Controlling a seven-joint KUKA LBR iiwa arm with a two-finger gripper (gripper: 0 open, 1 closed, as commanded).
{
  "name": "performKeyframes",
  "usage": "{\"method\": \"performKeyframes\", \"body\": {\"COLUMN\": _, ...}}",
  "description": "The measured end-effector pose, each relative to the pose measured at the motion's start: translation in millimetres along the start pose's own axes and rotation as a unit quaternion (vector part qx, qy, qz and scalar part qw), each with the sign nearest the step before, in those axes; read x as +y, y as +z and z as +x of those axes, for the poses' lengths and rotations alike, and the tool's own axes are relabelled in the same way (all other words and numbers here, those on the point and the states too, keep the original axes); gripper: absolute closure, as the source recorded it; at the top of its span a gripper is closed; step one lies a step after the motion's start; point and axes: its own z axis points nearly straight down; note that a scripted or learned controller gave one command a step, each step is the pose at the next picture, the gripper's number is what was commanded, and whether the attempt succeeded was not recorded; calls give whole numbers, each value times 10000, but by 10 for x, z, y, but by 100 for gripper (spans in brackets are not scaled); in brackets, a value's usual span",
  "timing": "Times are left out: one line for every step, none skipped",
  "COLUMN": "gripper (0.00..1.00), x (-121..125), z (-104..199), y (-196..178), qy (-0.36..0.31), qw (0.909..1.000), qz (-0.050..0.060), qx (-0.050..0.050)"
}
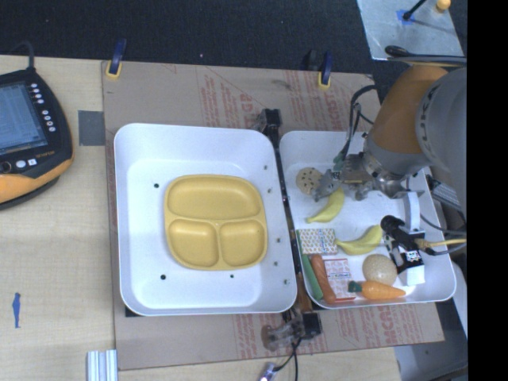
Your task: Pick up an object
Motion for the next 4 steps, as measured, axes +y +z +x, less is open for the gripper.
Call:
{"method": "performKeyframes", "body": {"gripper": 0, "x": 125, "z": -141, "y": -7, "qy": 20, "qw": 10000, "qz": -24, "qx": 5}}
{"method": "performKeyframes", "body": {"gripper": 0, "x": 10, "z": 157, "y": -1, "qy": 1, "qw": 10000, "qz": -6, "qx": 0}}
{"method": "performKeyframes", "body": {"gripper": 0, "x": -154, "z": 191, "y": -2, "qy": 9, "qw": 10000, "qz": -6, "qx": -2}}
{"method": "performKeyframes", "body": {"gripper": 0, "x": 230, "z": 96, "y": -7, "qy": 15, "qw": 10000, "qz": -21, "qx": 8}}
